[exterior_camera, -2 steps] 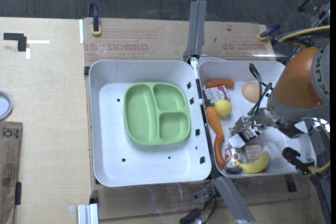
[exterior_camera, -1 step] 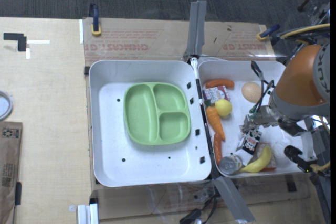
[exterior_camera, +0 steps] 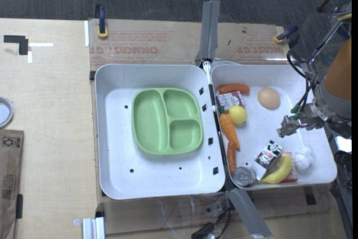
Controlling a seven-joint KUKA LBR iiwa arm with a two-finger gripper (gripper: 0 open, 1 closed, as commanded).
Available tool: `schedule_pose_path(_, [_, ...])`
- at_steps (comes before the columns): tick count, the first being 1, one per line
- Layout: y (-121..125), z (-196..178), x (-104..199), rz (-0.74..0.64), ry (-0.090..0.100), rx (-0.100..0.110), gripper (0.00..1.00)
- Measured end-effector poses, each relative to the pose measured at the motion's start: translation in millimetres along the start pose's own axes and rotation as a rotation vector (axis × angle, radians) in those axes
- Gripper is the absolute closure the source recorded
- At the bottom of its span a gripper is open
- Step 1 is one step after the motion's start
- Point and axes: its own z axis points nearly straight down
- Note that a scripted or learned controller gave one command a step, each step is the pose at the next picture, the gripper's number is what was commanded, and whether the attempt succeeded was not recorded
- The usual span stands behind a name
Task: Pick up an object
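camera view looks down on two white bins set side by side. left bin (exterior_camera: 112, 137) bears a green divided plate (exterior_camera: 167, 120) with three compartments, lying flat near its middle. right bin (exterior_camera: 313, 173) holds the loose things: a sausage (exterior_camera: 234, 88) at the top left, a small red-and-white packet (exterior_camera: 229, 101) just under it, a yellow lemon (exterior_camera: 238, 115) touching that packet's lower edge, and a brown egg (exterior_camera: 269, 98) off to the right, apart from the rest. two carrots run down the bin's left wall — one carrot (exterior_camera: 229, 129) beside the lemon, a second carrot (exterior_camera: 231, 158) below it. at the bottom lie a metal can (exterior_camera: 244, 177), a black-and-white carton (exterior_camera: 269, 154), a banana (exterior_camera: 279, 170) touching the carton, and a white ball (exterior_camera: 303, 160) by the right wall.

gripper (exterior_camera: 290, 126) hangs over the right side of the right bin, between the egg and the carton — nothing sits between its tips, and whether it is released or clenched cannot be told from this slant. the arm's orange band (exterior_camera: 339, 73) shows at the right edge.
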Motion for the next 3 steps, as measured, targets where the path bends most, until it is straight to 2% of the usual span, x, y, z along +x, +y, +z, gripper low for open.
schedule_pose_path(1, [0, 0, 0, 0.000, 0.000, 0.000, 0.00])
schedule_pose_path(2, [6, 7, 1, 0.068, 0.001, 0.002, 0.00])
schedule_pose_path(3, [-3, 126, -12, -0.017, 0.002, 0.002, 0.00])
